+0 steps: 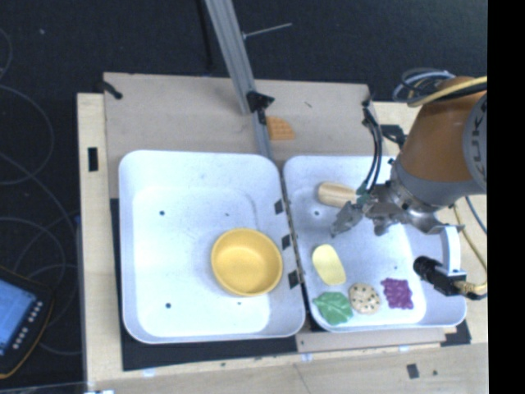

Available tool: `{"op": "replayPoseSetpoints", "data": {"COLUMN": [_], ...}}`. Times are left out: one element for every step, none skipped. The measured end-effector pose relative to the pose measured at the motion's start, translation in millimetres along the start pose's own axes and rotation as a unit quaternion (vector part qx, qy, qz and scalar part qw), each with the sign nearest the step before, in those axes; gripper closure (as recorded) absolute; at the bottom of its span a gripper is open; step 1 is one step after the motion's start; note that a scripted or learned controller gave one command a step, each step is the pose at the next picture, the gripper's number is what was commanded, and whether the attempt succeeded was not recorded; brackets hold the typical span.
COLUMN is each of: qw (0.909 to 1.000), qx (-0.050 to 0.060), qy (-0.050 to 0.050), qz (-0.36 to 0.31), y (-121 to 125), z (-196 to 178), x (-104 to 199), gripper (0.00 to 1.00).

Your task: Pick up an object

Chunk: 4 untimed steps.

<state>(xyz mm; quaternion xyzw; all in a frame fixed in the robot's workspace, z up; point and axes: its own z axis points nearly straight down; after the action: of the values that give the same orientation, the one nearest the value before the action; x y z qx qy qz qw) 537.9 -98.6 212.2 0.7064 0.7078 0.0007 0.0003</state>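
1. Currently, nothing has been lifted: every object lies on a bin floor, so the pick is judged not yet done.
2. Nearest the camera, along the front edge of the right bin, three small items lie in a row: a green leaf-shaped piece, a speckled cookie just beside it, and a purple grape cluster to the right.
3. Just behind the row lies a pale yellow oval piece, apart from the others and with open floor around it.
4. In the left bin, a yellow bowl stands upright near the divider.
5. Farther back, the gripper hangs over the middle of the right bin. Its fingers appear spread, and nothing is visible between them.
6. Behind the gripper, a tan wooden cylinder lies on its side near the rear wall, close to the fingers; whether they touch cannot be determined.
7. Judged remaining: select a target (the cylinder or oval piece is nearest), descend, clamp, lift clear.
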Motion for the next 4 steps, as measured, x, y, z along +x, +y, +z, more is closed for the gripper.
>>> {"op": "replayPoseSetpoints", "data": {"qw": [1.0,1.0,1.0,1.0], "qx": [0.0,0.003,0.003,-0.002], "qy": [0.0,-0.001,-0.001,0.0], "qz": [0.001,0.002,0.002,0.005], "y": [0.1,-9.7,-11.0,-8.2], "z": [0.0,55.3,108.2,94.3], "x": [-0.2,-6.0,-7.2,-7.5], "gripper": [0.0,0.0,0.0,1.0]}}
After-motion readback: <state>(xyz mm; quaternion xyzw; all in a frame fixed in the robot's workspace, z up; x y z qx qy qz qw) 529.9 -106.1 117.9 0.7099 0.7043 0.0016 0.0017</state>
